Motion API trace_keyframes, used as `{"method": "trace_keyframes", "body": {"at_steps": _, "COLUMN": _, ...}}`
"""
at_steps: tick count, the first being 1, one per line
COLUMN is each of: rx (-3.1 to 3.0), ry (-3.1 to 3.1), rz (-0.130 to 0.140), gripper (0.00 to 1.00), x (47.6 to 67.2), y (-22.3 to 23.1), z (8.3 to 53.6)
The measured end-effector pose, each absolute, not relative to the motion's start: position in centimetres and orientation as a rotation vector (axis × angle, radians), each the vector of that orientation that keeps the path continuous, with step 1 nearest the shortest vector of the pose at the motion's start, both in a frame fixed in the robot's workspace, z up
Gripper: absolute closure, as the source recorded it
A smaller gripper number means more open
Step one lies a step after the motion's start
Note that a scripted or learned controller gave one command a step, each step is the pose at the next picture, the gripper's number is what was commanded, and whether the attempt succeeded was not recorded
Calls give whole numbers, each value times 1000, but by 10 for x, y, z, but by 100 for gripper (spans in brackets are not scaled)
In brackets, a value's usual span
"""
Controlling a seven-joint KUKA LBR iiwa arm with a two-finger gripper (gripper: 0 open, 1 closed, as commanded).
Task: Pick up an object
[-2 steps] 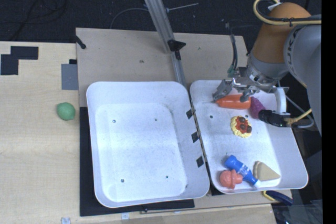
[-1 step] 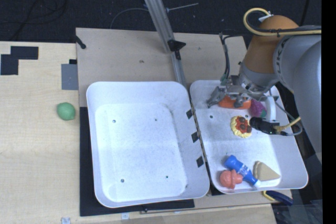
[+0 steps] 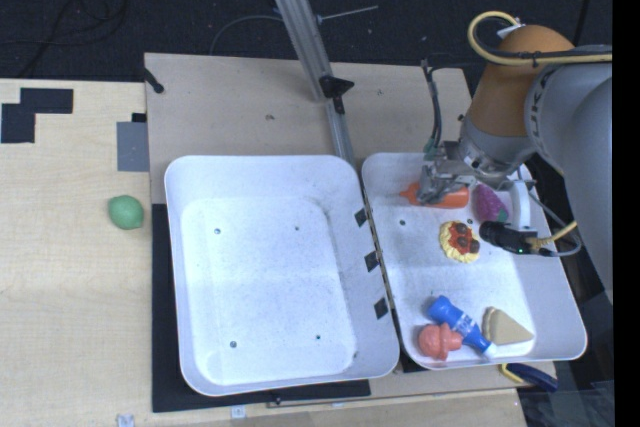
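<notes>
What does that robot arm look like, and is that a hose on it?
The arm is bulky, rounded and grey, with an orange band above the wrist. A pale yellow cable loops over the top. The gripper is small, metallic and grey.

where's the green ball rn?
The green ball lies outside both bins, on the bench at the camera view's left, just left of the left bin.

orange object partly hidden by fingers, purple object half covered
</notes>
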State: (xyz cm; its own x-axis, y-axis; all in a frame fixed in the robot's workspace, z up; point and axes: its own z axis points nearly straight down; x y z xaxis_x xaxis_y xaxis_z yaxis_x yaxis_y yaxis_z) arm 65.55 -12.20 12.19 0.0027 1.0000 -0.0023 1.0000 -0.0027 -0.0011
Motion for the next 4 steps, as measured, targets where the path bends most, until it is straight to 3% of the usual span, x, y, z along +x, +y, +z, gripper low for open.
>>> {"method": "trace_keyframes", "body": {"at_steps": 1, "rx": 2219, "ry": 2218, "rz": 5, "gripper": 100, "x": 648, "y": -122, "z": 181}}
{"method": "trace_keyframes", "body": {"at_steps": 2, "rx": 2221, "ry": 2219, "rz": 2, "gripper": 100, "x": 649, "y": -123, "z": 204}}
{"method": "trace_keyframes", "body": {"at_steps": 4, "rx": 2219, "ry": 2226, "rz": 0, "gripper": 100, "x": 624, "y": -28, "z": 217}}
